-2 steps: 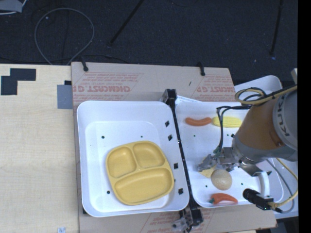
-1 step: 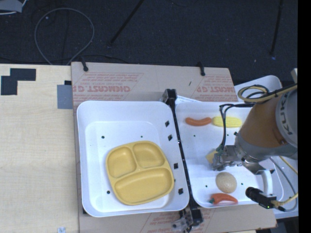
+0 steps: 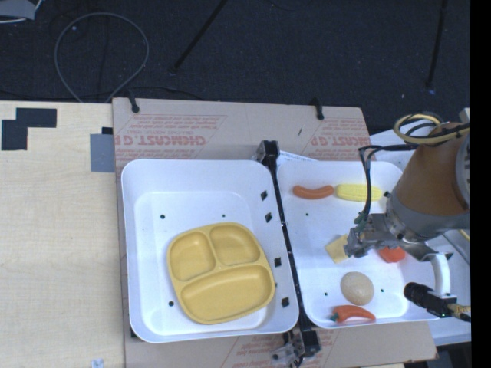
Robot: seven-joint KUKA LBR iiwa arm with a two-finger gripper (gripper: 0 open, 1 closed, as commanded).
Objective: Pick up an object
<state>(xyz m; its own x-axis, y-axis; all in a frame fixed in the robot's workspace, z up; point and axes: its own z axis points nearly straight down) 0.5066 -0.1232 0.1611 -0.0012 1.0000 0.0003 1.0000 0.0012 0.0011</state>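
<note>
Yellow wedge (image 3: 336, 248) touching end effector (image 3: 357, 244)

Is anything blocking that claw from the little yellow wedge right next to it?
Nothing visible does. The gripper sits in the right bin right beside the yellow wedge, with no other item between them.

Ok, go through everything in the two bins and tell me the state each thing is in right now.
yellow divided plate: flat in left bin, nothing on it
hot dog: lying in right bin, untouched
corn: lying beside hot dog
cheese wedge: lying by gripper
beige ball: resting free
red pepper: lying at near wall
red piece: partly hidden under arm
</note>
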